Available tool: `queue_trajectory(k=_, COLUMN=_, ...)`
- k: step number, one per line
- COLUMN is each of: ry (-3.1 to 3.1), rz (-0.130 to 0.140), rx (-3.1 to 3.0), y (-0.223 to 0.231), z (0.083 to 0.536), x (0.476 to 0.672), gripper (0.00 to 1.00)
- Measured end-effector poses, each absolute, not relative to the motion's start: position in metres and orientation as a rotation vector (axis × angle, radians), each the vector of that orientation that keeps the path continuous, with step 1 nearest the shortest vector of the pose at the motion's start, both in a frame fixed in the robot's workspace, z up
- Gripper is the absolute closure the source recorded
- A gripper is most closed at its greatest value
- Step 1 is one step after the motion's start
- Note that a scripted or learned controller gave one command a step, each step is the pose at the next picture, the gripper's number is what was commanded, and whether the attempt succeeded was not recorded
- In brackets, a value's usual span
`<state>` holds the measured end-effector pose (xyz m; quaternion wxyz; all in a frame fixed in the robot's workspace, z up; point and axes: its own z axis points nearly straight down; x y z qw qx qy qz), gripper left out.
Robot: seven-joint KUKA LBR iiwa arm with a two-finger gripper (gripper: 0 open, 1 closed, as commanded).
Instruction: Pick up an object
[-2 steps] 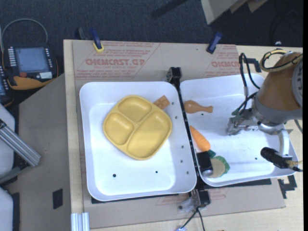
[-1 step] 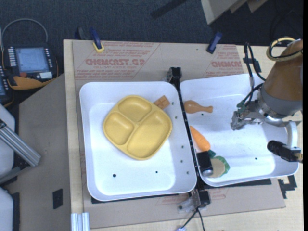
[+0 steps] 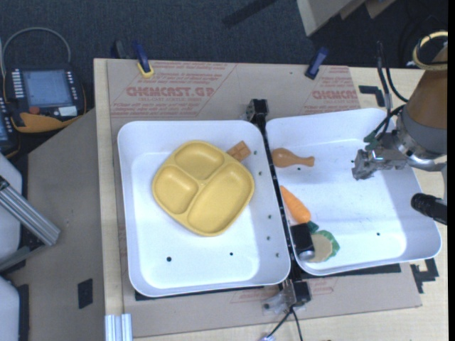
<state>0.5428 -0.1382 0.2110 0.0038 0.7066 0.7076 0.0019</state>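
Brown board (image 3: 213,91) under two white bins (image 3: 142,261); hand (image 3: 366,163) grip state indiscernible.

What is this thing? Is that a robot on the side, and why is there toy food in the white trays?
Yes, that is a robot arm, grey and orange, reaching in from the right. One camera looks down from above. At the arm's end is a gripper, like a small hand, hovering over the right bin. I see nothing held in it. The robot's job is to pick something up. The right bin holds a toy drumstick, a carrot, and a black and green toy pile in the corner. The left bin holds a yellow divided plate with a small brown piece beside it.
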Motion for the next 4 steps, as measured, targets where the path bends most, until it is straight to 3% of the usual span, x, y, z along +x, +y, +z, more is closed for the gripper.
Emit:
queue_trajectory(k=3, ry=2.227, rz=0.005, rx=2.213, y=0.007, z=0.233, x=0.539, gripper=1.0)
queue_trajectory(k=4, ry=2.231, rz=0.001, rx=2.216, y=0.06, z=0.235, x=0.527, gripper=1.0)
